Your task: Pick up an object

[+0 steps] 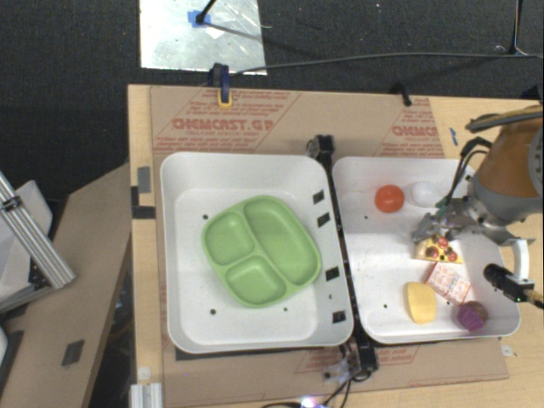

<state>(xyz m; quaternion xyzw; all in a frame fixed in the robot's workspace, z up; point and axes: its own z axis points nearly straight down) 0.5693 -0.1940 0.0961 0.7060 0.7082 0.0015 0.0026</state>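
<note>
Nearest the camera, along the worktop's (pixel 280 113) front edge, sit the two white bins, and nothing in them looks lifted yet. Starting at the left, the left bin (pixel 183 228) carries a green divided plate (pixel 259 249) lying flat. Across the black divider, the right bin (pixel 365 313) holds the loose candidates: an orange ball (pixel 389 199) and a pale white piece (pixel 422 194) toward the back, a pizza-slice toy (pixel 439 249) in the middle, then a pink patterned packet (pixel 448 282), a yellow block (pixel 420 303) and a purple object (pixel 472 315) toward the front. The gripper (pixel 438 225) is down low just above the pizza-slice toy, but whether the jaws are spread or pinched I cannot tell. By my judgement the approach is made; the grasp and lift remain.
</note>
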